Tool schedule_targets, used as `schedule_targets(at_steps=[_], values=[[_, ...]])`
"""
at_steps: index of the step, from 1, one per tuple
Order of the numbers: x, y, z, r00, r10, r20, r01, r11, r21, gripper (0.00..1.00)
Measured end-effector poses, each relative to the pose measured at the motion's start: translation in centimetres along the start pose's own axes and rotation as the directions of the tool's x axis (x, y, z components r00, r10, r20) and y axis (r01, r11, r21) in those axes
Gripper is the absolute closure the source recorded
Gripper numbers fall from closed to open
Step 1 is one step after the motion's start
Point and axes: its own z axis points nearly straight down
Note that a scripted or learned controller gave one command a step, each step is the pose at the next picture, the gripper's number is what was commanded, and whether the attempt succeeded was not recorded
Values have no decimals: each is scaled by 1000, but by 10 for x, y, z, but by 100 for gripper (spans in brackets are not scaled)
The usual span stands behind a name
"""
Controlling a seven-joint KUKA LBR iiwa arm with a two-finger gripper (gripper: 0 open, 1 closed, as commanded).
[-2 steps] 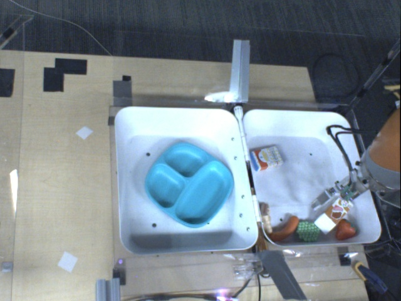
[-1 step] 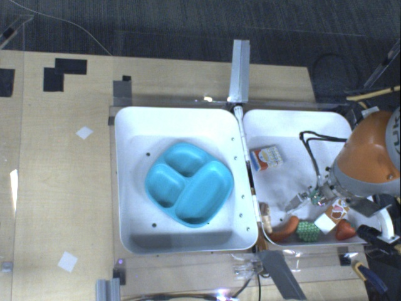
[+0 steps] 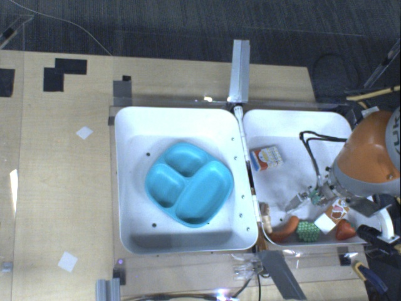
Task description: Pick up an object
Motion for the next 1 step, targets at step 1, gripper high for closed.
schedule_targets(at_steps=[1], values=[[-2, 4, -13, 1000, -3, 7, 3, 1000, -10, 100]])
